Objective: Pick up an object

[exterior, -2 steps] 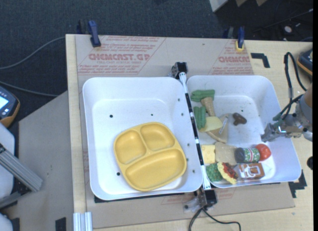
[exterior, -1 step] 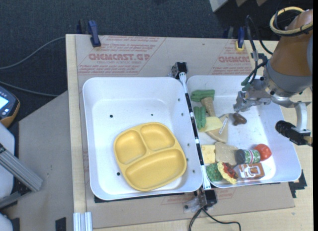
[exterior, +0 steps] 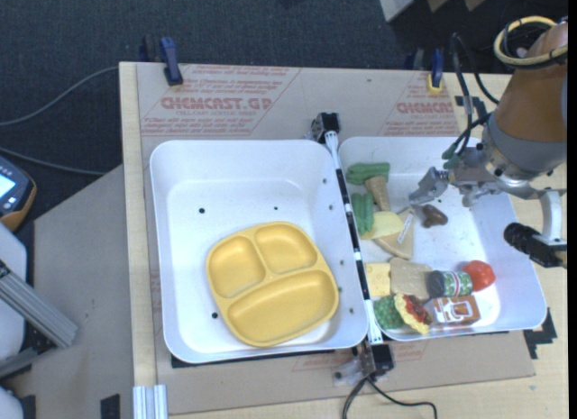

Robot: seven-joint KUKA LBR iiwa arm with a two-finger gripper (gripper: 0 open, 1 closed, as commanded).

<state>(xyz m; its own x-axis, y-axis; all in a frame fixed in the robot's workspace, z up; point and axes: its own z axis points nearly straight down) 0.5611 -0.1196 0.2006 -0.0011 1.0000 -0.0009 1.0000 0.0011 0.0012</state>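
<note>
- Spanning the bench, two shallow white bins are set side by side: the left bin point(exterior: 180, 192) and the right bin point(exterior: 514, 309).
- A yellow divided plate point(exterior: 270, 284) is seen lying flat in the left bin, well apart from the gripper; no pick is judged likely there.
- The arm point(exterior: 532, 111) is seen over the right bin's far right part, above the toy food.
- The gripper point(exterior: 431, 187) is positioned low over the right bin, just beside a small brown piece point(exterior: 435, 217). Whether its fingers are spread or closed cannot be told, and no object is seen between them.
- Pickable objects are all found in the right bin: a green piece point(exterior: 368, 173) near the divider, a pale yellow wedge point(exterior: 388, 225), a tan slab point(exterior: 407, 275), a red-labelled bottle point(exterior: 453, 309), a red tomato-like piece point(exterior: 480, 274) and a mixed green and yellow cluster point(exterior: 401, 313) at the near edge.
- Risk, crowding: the objects touch or overlap, so a closing grip could be blocked by a neighbour or two objects could be pinched.
- Risk, flat shapes: the wedge and slab lie low, so the fingers could slide over them and close on nothing.
- Risk, small target: the brown piece could be pushed aside on a slightly offset descent.
- Risk, bin wall: objects close to the divider leave little room for a finger.
</note>
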